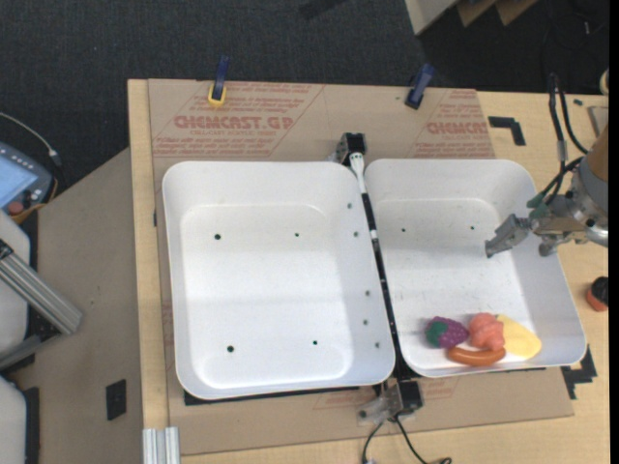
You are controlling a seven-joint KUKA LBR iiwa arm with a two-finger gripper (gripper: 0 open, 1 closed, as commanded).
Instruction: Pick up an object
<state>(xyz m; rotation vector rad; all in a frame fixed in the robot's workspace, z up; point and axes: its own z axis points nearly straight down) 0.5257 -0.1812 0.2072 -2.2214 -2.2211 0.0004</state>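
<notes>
Roughly at seven o'clock from the pincer (522, 235), whose fingers look spread apart with nothing between them, lies the toy cluster (481, 338), strung nine-to-three along the right bin's (435, 196) near edge.

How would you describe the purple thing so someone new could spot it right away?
Look in the right white bin, at the near corner where a small cluster of toy food sits. The purple grape-like toy is the leftmost piece there, beside the orange-pink lump and above the red sausage. It alone is purple.
</notes>
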